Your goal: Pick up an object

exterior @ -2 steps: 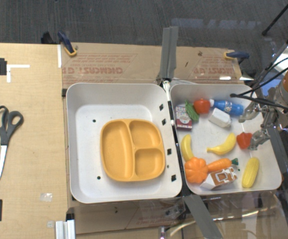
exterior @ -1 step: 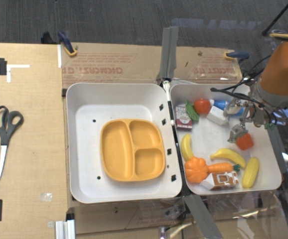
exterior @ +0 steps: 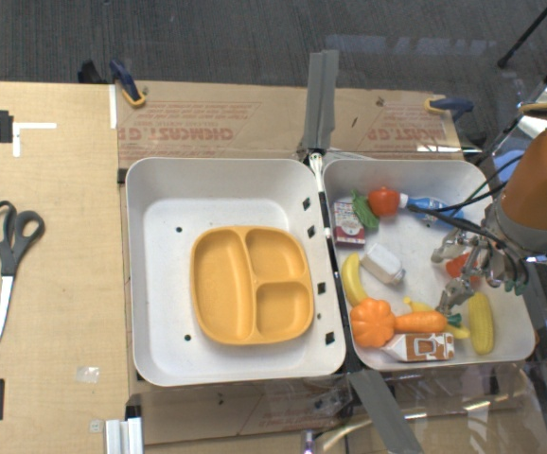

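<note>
Toy food fills the right bin (exterior: 415,170): a banana (exterior: 351,279), an orange pumpkin (exterior: 372,323), a carrot (exterior: 419,323), a corn cob (exterior: 481,323), a tomato (exterior: 383,201), a green piece (exterior: 364,211), a small red carton (exterior: 348,223), a whitish block (exterior: 382,264) and a brown-and-white carton (exterior: 425,347). Print on both cartons is too small to read. Behind the bins, the cardboard sheet (exterior: 198,126) carries reddish mirrored lettering; I cannot make out the words with any certainty.

At the right side of that bin hangs the gripper (exterior: 465,274), among dark cables, its metal fingers (exterior: 449,249) pointing down over the bin floor. A small reddish bit shows between them, but whether they are clamped on anything cannot be told. The corn cob lies just beside the gripper, toward the near wall; the carrot is near it, to the left; the whitish block sits farther left.

The left bin (exterior: 150,253) holds a yellow divided plate (exterior: 252,284). Scissors (exterior: 8,253) lie on the bench, well apart from both bins.
</note>
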`<state>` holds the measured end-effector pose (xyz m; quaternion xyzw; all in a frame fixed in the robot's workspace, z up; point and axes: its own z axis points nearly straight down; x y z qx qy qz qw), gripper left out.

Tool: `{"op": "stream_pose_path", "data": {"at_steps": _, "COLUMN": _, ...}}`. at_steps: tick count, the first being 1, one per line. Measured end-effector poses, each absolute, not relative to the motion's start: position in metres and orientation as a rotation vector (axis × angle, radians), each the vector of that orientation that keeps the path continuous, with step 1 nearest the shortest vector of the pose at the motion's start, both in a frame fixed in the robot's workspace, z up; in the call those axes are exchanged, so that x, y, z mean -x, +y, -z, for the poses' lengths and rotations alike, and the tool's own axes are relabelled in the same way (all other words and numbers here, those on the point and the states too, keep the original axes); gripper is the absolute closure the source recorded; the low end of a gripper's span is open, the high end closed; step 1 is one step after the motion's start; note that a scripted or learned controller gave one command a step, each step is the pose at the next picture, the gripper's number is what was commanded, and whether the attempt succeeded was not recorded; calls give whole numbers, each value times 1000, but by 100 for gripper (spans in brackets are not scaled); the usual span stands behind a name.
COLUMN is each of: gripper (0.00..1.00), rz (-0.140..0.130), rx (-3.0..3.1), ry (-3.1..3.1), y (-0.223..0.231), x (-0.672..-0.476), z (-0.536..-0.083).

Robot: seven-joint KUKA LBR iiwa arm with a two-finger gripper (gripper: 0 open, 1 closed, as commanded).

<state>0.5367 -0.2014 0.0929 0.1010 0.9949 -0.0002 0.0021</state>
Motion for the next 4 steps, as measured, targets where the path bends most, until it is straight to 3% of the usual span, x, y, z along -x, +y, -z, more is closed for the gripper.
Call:
{"op": "stream_pose_path", "data": {"at_steps": 1, "gripper": 100, "rz": 2, "rx": -311, "ry": 3118, "y": -200, "x": -538, "z": -103}}
{"op": "stream_pose_path", "data": {"at_steps": 2, "gripper": 100, "rz": -1, "rx": -518, "ry": 3097, "y": -103, "x": -540, "z": -92}}
{"op": "stream_pose_path", "data": {"at_steps": 3, "gripper": 100, "rz": 4, "rx": -672, "ry": 3048, "y": -99, "x": -485, "z": -96}}
{"op": "stream_pose_path", "data": {"at_steps": 4, "gripper": 100, "rz": 1, "rx": -550, "ry": 3089, "y": -203, "x": -479, "z": -179}}
